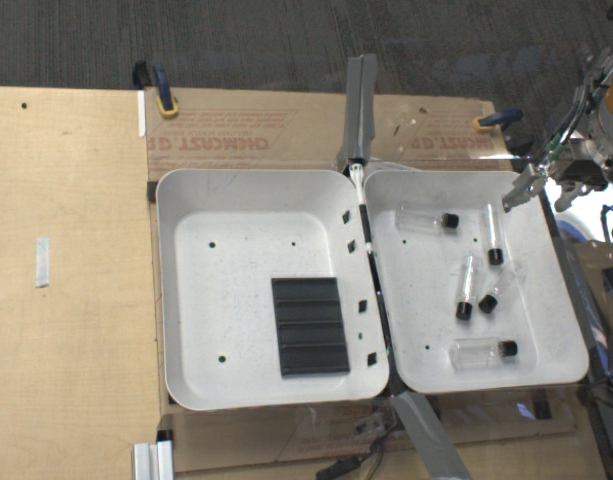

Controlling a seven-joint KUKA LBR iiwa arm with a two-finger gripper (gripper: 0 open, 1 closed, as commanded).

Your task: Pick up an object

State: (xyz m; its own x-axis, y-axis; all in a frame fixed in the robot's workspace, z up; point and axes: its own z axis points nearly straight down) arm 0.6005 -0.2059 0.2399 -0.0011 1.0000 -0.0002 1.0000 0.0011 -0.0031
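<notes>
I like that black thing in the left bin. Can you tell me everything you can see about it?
The black block is a flat, dark rectangle lying on the floor of the left white bin, toward its near right part. Faint cross lines split its top into about four bands, like ridges or slats. It looks matte, perhaps plastic or rubber, though the material is hard to tell. It lies flat, its long side running front to back, tilted very slightly. It rests on the bin floor, apart from the walls.
</notes>
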